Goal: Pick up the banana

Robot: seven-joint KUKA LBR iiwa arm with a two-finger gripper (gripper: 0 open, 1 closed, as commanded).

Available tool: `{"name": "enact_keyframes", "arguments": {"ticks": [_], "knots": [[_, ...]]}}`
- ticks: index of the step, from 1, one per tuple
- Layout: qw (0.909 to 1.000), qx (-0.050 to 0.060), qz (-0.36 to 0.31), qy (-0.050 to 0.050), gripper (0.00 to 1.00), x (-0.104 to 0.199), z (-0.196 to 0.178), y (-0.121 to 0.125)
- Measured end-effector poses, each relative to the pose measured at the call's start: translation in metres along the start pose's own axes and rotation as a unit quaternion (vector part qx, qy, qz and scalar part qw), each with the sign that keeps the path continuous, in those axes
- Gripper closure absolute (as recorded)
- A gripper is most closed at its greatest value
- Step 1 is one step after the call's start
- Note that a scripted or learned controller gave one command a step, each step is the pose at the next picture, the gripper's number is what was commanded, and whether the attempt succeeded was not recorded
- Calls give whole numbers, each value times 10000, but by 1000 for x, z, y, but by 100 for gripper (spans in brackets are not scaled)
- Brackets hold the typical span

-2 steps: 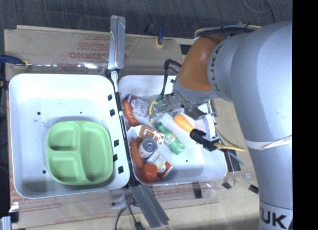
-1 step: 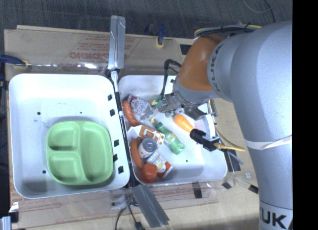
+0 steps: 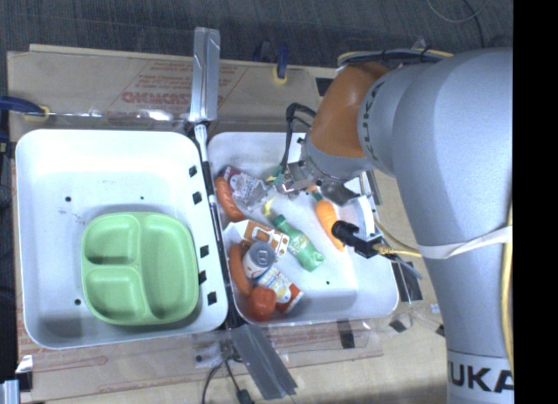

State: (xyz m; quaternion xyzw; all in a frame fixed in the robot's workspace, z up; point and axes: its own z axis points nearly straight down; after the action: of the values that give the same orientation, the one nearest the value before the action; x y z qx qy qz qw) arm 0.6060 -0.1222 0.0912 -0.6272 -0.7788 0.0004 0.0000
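My gripper (image 3: pixel 295 175) reaches down into the right bin (image 3: pixel 370 293) at its far side, under the orange band of the wrist (image 3: pixel 344 119). A small yellow-green piece (image 3: pixel 281 181) lies right at the gripper's tip; I cannot tell whether it is the banana. Another thin yellow sliver (image 3: pixel 268 208) sits just in front of it, half buried among the other items. The wrist hides much of the bin's far right corner.
Crowding the right bin are an orange carrot (image 3: pixel 327 219), a green bottle (image 3: pixel 298 247), a crumpled silver wrapper (image 3: pixel 248 188), two sausages (image 3: pixel 228 200) (image 3: pixel 239 270), a can (image 3: pixel 260 258) and a red round item (image 3: pixel 261 304). The left bin (image 3: pixel 52 175) holds a green divided plate (image 3: pixel 139 267).
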Motion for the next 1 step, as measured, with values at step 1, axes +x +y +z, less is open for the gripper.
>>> {"name": "enact_keyframes", "arguments": {"ticks": [1], "knots": [[10000, -3, -20, -5, 100, 1, -10, 1]]}}
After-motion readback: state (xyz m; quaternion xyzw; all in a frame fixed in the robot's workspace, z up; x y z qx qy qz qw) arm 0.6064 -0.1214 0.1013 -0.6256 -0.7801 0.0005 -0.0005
